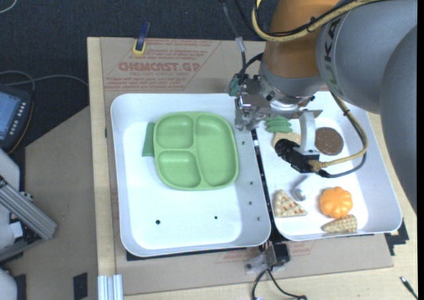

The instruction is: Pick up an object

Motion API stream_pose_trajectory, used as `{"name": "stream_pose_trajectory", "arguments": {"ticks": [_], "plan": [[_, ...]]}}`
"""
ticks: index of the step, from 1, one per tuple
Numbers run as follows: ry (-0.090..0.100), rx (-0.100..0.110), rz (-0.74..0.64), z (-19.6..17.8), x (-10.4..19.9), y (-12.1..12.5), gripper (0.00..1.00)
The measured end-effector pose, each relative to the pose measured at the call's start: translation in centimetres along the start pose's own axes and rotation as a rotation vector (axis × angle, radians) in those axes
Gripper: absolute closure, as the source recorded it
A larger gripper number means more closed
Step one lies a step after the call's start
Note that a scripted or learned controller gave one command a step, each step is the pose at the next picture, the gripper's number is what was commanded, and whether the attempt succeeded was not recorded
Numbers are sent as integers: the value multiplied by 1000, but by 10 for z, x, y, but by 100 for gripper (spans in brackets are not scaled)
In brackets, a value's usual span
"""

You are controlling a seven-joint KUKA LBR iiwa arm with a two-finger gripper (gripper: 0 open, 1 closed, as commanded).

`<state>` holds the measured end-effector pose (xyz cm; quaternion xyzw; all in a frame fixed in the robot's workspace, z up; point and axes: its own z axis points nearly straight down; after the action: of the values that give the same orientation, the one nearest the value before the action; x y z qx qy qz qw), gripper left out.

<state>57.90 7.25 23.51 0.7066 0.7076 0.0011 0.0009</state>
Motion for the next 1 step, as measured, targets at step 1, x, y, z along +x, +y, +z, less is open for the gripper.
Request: {"name": "stream_pose_trajectory", "arguments": {"ticks": [1], "plan": [[0,3,0,4,10,0,100]]}}
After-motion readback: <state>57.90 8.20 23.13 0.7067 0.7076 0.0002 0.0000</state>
